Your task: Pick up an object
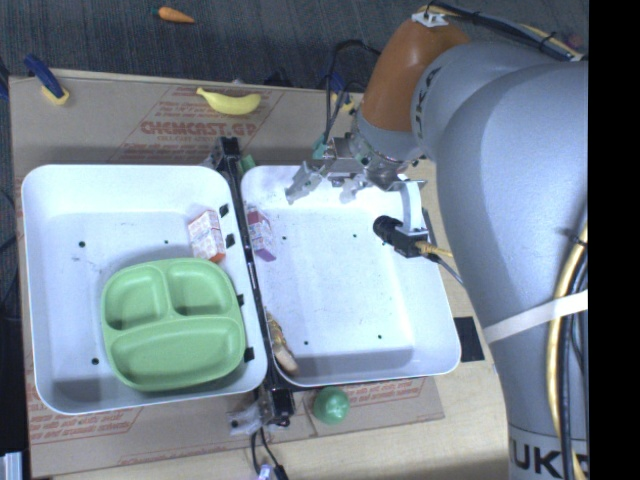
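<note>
Grey arm's hand (pixel 325 183), fingers spread and holding nothing, hovers over the right bin's (pixel 400 358) far edge.

Red print reading roughly "CHEMCAST" on the brown cardboard sheet (pixel 150 128) under the bins (letters faint, partly uncertain), white letters "UK" on the grey arm base (pixel 545 458) at lower right, small carton's (pixel 206 234) print too blurred to read
</note>
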`<state>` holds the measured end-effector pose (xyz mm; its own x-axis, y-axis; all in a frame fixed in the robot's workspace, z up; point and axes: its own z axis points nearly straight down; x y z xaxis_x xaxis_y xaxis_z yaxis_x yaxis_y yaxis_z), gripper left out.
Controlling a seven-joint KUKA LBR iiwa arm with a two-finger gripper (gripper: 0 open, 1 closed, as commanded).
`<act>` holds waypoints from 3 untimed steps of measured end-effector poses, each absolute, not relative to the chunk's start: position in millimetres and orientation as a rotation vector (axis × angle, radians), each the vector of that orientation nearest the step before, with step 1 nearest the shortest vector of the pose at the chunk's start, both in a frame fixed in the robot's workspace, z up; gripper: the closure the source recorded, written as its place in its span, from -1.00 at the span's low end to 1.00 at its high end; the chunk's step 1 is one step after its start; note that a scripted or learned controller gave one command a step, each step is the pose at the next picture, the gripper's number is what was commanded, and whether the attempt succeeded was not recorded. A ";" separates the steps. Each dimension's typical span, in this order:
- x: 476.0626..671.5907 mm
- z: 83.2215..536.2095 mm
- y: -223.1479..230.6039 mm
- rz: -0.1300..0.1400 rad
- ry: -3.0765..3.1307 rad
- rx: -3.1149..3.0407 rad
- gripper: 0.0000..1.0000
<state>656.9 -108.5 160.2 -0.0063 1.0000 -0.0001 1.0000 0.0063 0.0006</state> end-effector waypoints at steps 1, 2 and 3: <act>628.4 90.6 -147.5 -0.006 2.229 2.220 -1.00; 629.9 102.3 -146.6 -0.003 2.234 2.213 1.00; 657.3 152.6 -104.3 0.003 2.227 2.214 1.00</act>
<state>657.3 -104.3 152.6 -0.0057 1.0000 0.0006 1.0000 0.0057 0.0019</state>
